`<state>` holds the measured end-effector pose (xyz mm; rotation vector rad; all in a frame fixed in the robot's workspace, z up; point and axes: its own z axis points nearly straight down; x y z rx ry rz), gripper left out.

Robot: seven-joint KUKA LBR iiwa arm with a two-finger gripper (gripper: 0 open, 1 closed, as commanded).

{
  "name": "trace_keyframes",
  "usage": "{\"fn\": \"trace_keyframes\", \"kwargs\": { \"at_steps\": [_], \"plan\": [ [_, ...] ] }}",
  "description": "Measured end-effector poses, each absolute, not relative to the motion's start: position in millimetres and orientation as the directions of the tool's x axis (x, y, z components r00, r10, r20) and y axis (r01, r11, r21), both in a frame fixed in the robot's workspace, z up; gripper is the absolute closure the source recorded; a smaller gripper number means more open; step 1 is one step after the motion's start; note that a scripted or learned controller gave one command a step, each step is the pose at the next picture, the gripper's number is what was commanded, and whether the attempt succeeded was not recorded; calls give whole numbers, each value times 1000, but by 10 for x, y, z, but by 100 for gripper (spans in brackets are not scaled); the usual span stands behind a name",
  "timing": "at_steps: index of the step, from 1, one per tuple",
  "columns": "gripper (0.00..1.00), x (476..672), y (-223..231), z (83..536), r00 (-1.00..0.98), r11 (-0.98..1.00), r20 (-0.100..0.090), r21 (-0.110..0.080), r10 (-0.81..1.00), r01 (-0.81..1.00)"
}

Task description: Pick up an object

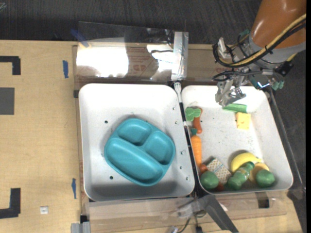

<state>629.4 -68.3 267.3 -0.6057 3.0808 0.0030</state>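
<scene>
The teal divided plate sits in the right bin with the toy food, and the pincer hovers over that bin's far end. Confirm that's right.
Not quite. The camera view shows the teal divided plate in the left bin, alone. The toy food, such as the carrot and the banana, is in the right bin. The pincer does hover over the right bin's far end.
</scene>
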Motion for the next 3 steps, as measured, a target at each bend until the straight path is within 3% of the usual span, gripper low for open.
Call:
{"fn": "trace_keyframes", "kwargs": {
  "at_steps": [1,2,3],
  "plan": [
    [100,6499,-1259,3489,-876,876,-12,-9,-482,-482],
    [100,6670,-2249,2830,-739,739,-5,-4,-673,-673],
    [100,6682,-1984,2833,-667,667,-6,-4,-745,-745]
  ]
}}
